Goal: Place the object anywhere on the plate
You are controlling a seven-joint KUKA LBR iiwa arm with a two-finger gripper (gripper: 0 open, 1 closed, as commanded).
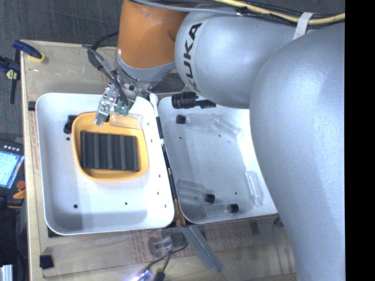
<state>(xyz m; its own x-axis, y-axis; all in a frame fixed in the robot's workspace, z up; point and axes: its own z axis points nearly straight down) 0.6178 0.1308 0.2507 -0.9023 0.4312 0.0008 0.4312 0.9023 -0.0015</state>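
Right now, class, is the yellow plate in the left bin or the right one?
In the left bin: the yellow plate lies flat on its floor, white rim showing all around it.

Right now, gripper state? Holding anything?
gripper: over the top edge of the yellow plate in the left bin; open or closed cannot be told, no object visibly in it.

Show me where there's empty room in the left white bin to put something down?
In the left bin, the bare floor runs along the near edge, below the yellow plate, with a narrower strip between the plate and the bin's left wall. The far end is crowded: the tool hangs over the plate's top edge, under the arm's orange band.
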